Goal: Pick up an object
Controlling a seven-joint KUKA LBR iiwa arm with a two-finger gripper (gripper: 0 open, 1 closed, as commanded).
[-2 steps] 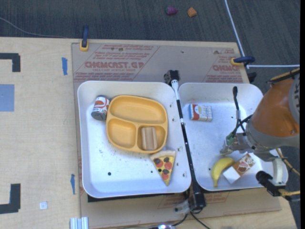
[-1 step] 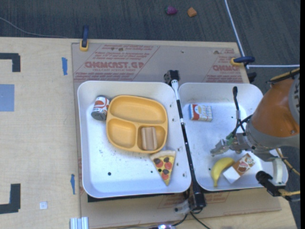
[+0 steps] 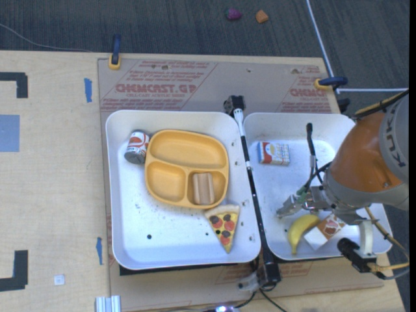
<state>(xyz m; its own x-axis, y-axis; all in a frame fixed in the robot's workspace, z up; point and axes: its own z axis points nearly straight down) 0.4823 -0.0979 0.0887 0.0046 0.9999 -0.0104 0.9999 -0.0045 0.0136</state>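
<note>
The arm [image 3: 370, 164] came in from the right and was cut off by the picture's edge, its orange band covering the right bin's [image 3: 286, 125] far right corner. The gripper [image 3: 290, 207] sat low over the middle of that bin; its metal fingers were small and blurred against the white floor, so whether the claw was wide or narrow could not be told, and nothing was clearly seen between them. Just beside it, towards the bin's near edge, lay a banana [image 3: 298, 231], and next to that a small white and red carton [image 3: 324, 231], partly hidden under the wrist and cables. A small box [image 3: 273, 153] with red and blue print lay near the far left corner of the same bin, its label too small to read.

In the left bin [image 3: 123, 239] a yellow divided plate [image 3: 175, 155] held a tan block [image 3: 203, 188] in its near right compartment. A crushed can [image 3: 136, 147] touched the plate's far left rim. A toy pizza slice [image 3: 224, 227] lay near the bin's near right corner.

Both bins rested on a sheet of printed cardboard [image 3: 162, 83] clamped to a pale wooden bench [image 3: 52, 174]. Beyond it was dark carpet [image 3: 162, 12] with two small bits, one purple [image 3: 233, 13] and one orange [image 3: 261, 16].
</note>
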